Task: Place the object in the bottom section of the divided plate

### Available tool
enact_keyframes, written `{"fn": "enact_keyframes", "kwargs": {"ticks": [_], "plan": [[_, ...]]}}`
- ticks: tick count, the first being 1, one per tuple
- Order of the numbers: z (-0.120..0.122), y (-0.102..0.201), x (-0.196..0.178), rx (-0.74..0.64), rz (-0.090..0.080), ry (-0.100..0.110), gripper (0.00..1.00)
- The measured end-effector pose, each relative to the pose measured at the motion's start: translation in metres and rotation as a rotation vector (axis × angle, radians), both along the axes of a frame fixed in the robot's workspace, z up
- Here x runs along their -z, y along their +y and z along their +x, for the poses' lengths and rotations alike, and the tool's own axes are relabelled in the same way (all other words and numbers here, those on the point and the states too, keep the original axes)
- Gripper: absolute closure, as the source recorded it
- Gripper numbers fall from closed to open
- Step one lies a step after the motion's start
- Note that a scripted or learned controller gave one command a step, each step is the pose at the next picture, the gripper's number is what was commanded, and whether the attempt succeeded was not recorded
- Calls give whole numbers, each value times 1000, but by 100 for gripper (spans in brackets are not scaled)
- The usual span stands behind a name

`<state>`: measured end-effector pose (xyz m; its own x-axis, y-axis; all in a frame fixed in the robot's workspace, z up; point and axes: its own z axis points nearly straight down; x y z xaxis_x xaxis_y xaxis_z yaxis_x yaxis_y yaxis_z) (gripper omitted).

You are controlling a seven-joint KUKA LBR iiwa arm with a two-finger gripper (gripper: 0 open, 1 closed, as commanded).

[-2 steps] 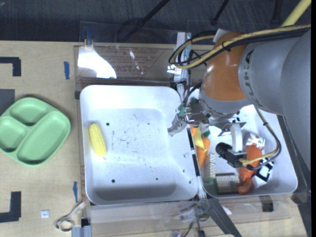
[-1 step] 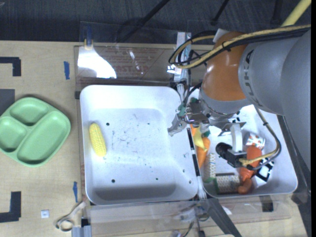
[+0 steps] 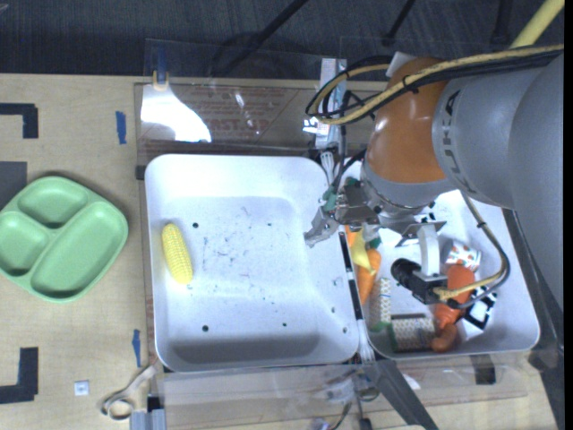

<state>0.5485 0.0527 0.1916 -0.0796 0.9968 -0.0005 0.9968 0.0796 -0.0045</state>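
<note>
two white bins (image 3: 242,334), blue tape marks (image 3: 120,126), wooden bench (image 3: 63,365)

The only lettering visible is on the grey arm (image 3: 501,141) at the right of the camera view: part of a dark printed marking on the housing beside the orange band (image 3: 407,137). It is cut off and seen at an angle, so it cannot be read as a word. No legible text, number, label or sign appears on the table (image 3: 72,348), either white bin or any object.
</note>
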Motion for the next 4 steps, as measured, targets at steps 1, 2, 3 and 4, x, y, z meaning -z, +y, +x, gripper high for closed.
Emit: {"fn": "enact_keyframes", "kwargs": {"ticks": [1,2,3,4], "plan": [[0,0,0,0,0,0,0],[3,-71,-13,3,0,-3,0],[86,55,9,-112,1,-2,0],[86,54,8,-112,0,-2,0]]}}
